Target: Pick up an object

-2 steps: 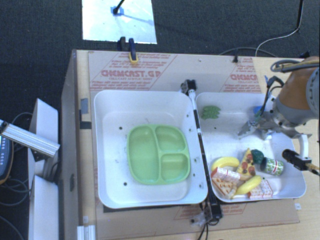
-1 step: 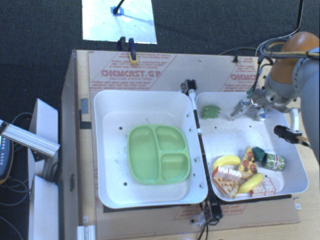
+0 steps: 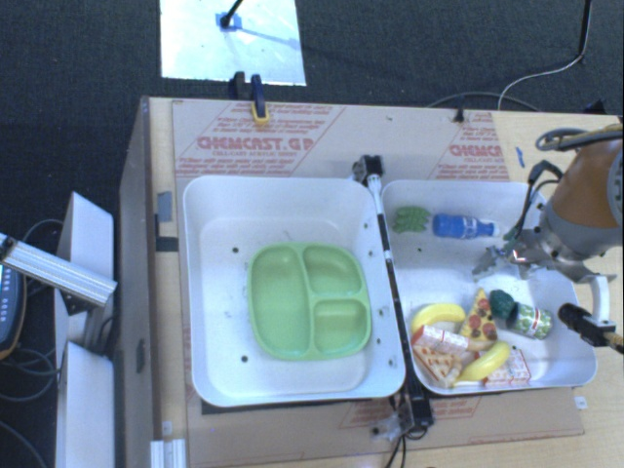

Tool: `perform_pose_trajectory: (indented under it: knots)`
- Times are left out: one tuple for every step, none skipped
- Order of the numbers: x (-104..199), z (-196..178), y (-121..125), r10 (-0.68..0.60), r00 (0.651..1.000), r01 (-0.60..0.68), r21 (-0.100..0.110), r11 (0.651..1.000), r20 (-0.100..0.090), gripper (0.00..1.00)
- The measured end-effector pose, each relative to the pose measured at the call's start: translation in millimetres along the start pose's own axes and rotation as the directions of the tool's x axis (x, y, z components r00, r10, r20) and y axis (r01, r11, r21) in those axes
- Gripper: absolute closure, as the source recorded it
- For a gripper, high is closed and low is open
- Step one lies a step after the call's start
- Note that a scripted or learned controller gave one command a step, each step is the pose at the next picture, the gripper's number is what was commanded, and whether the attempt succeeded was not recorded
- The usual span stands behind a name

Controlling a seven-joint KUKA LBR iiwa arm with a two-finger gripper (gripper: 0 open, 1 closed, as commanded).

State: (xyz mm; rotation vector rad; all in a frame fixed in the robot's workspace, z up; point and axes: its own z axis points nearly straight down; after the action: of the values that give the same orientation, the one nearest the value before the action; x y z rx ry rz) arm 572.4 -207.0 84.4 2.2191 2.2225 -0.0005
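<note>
Bananas (image 3: 485,364) crowd the right bin's (image 3: 585,370) near edge; the can (image 3: 524,317) lies just below the gripper (image 3: 509,258) (finger state unclear), long axis crosswise.

A green divided plate (image 3: 310,300) lay in the left bin (image 3: 210,203). In the right bin (image 3: 429,253), a blue bottle (image 3: 464,227) sat at twelve o'clock, with bananas (image 3: 438,315), a pizza slice (image 3: 479,316) and a small can (image 3: 532,321) clustered at six. The pincer (image 3: 507,258) hovered at three o'clock.
</note>
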Motion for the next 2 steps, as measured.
perform_pose_trajectory:
  knots:
    - [28.5, 0.2, -44.9, 0.001, 1.0, -0.001, 0.0, 1.0, -0.001, 0.0]
    - [28.2, -10.4, -43.9, 0.0, 1.0, 0.0, -0.003, 1.0, 0.0, 1.0]
